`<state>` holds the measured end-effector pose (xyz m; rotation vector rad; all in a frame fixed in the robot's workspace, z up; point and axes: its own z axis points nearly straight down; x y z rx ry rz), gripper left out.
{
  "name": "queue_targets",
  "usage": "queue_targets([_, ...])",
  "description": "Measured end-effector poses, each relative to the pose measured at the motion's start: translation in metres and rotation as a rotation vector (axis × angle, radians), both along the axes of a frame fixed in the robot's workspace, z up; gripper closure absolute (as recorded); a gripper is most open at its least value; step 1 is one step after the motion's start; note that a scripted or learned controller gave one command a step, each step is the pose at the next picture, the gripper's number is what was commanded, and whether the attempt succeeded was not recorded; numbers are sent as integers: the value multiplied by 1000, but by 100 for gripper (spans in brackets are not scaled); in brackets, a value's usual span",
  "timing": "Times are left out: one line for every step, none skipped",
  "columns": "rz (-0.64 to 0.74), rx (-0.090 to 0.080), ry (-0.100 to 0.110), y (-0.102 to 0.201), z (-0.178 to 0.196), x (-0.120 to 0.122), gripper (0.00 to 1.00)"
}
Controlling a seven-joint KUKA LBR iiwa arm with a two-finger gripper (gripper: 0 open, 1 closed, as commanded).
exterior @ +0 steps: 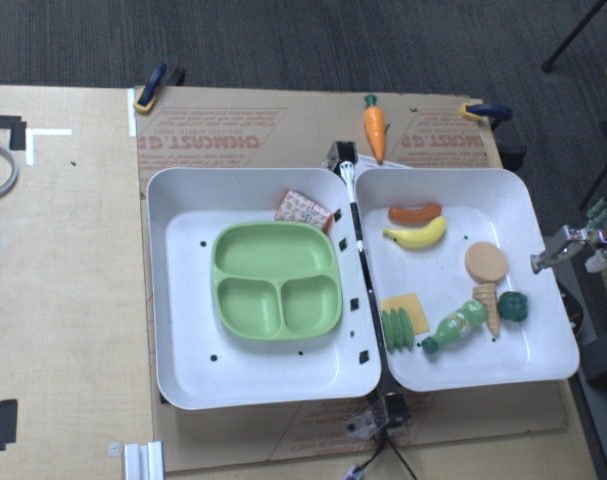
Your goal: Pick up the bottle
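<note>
One bottle, one banana in right bin; gripper beside rim, finger state unclear

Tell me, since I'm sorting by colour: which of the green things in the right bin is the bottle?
The green bottle, lying on its side between the ridged green piece and the dark green broccoli; its long body ends in a cap.

Ice-cream cone and broccoli crowd the bottle; above lies open.

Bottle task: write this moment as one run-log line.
bottle: lying in right bin, beside broccoli | gripper: at bin's right edge, apart from bottle
</note>
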<state>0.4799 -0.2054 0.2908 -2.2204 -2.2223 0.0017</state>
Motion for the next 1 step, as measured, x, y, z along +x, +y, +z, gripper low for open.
queue_targets([2,-1,0,0,9,1,100])
